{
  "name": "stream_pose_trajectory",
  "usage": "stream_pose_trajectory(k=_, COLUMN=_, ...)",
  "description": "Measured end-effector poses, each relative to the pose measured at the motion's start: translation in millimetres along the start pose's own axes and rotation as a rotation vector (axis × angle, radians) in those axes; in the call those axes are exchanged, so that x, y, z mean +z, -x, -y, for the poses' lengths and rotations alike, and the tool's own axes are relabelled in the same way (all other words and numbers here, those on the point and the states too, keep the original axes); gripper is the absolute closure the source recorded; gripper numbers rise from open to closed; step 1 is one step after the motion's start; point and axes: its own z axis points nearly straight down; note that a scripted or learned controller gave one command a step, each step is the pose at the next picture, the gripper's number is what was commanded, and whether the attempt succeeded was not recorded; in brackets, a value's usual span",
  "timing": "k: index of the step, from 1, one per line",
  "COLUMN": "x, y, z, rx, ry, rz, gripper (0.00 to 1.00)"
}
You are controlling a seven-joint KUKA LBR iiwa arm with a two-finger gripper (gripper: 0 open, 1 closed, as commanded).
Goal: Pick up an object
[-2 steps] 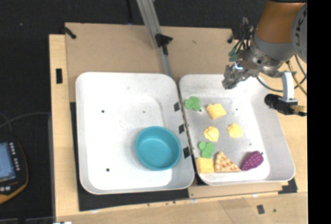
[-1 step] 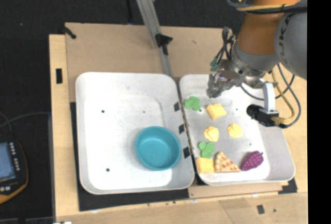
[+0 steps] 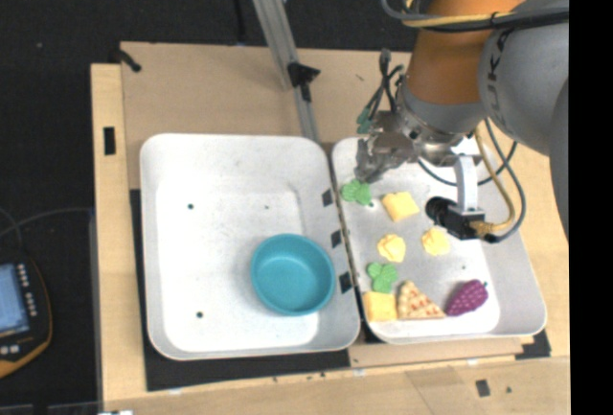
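The gripper [image 3: 369, 169] hangs above a green toy [image 3: 358, 193] by the right bin's [image 3: 517, 288] left wall; yellow pieces [image 3: 400, 206] crowd close. Its grasp: cannot tell.

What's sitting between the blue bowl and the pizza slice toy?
In the camera view, between the blue bowl and the pizza slice lie both bins' rims, a green toy and a yellow block.
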Motion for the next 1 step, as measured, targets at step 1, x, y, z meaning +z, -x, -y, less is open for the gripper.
stream_pose_trajectory(k=1, x=11.7, y=-44.2, z=18.0, rx=0.001, ry=-0.002, rz=0.001, gripper=1.00)
